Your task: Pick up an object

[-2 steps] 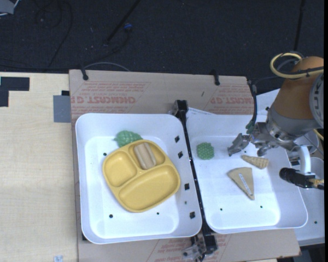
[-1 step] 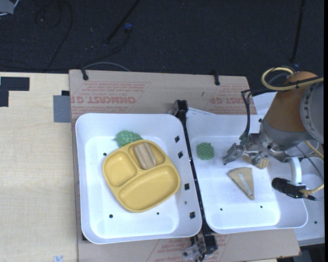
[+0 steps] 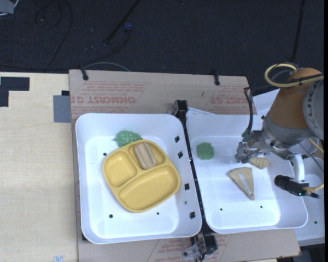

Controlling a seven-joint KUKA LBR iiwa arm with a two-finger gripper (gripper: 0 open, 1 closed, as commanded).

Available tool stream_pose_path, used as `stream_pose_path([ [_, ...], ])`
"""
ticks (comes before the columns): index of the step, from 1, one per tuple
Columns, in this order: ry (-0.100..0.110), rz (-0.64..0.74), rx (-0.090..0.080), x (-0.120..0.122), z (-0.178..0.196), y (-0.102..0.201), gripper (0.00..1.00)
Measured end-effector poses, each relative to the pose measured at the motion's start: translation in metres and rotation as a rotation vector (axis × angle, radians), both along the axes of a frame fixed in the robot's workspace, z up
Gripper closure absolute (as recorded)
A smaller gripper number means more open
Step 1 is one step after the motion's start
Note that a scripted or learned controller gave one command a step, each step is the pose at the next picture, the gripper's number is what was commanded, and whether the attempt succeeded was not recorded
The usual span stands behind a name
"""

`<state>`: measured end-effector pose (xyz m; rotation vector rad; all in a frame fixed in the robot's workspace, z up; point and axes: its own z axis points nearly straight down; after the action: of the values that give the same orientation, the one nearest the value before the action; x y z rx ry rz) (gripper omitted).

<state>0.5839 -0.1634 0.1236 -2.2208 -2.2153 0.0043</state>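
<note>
Reaching low into the right bin (image 3: 229, 222), the end effector (image 3: 248, 153) sits touching or just over a small tan piece (image 3: 259, 161), with a tan wedge (image 3: 242, 181) near and a green ball (image 3: 205, 150) well to the side. Whether it is wide, narrow or gripping I cannot tell. The step looks like the grasp itself; next comes closing and a straight lift. Both white bins rest on cardboard (image 3: 153, 91) over a pale desk (image 3: 27, 173); dark floor with cables lies beyond.

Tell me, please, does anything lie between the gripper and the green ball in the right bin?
Nothing visible does. The gripper sits low in the right bin, and bare white floor separates it from the green ball. The tan wedge lies nearer the camera, off that line.
</note>
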Motion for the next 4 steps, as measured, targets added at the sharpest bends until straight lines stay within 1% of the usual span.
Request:
stream_pose_path([
  [1,-0.005,0.004,-0.001,-0.002,0.061,0.004,1.0],
  [2,-0.006,0.004,-0.002,0.0,0.103,0.006,1.0],
  [3,-0.006,0.005,-0.002,0.001,0.155,0.006,1.0],
  [4,-0.001,0.006,0.0,-0.007,0.136,0.051,1.0],
])
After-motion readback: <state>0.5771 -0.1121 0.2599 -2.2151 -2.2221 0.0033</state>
